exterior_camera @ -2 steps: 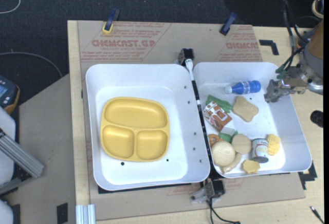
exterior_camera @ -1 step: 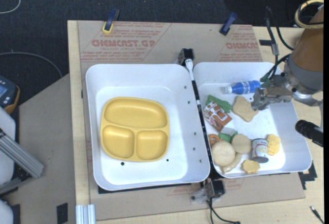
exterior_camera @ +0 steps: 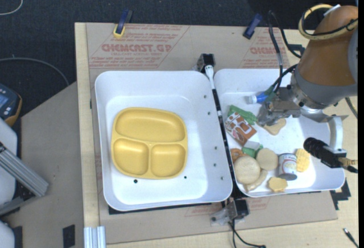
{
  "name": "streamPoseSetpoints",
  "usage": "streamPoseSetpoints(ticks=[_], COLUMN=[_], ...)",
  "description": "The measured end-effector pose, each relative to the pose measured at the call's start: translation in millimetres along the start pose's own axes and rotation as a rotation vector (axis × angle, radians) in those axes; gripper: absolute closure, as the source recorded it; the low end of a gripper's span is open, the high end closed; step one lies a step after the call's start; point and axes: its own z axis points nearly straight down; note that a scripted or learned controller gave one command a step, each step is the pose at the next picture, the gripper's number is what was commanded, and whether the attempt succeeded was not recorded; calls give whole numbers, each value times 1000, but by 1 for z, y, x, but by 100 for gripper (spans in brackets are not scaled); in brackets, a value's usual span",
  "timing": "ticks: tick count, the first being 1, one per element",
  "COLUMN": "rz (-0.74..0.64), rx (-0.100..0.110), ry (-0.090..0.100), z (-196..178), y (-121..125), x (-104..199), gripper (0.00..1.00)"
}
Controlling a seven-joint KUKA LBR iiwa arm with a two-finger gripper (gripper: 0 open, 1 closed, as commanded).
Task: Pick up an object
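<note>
The arm (exterior_camera: 329, 65) is cut off by the picture's right edge, so its upper links go unseen; it hangs over the right bin (exterior_camera: 318, 184) and hides that bin's far right corner and part of its floor; the gripper (exterior_camera: 277, 111) sits low over a tan piece (exterior_camera: 275, 125), whose upper part it covers; the small items heaped at the right bin's near wall overlap, and their kinds are too small to tell; the bench (exterior_camera: 85, 127) runs off the bottom edge.

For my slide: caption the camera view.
Gripper low in right bin over small items; yellow tray in left bin.
</note>
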Motion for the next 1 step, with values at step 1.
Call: streamPoseSetpoints(ticks=[1], rz=[-1], rx=[-1], ry=[0], z=[-13], y=[-10], x=[50], gripper=[100])
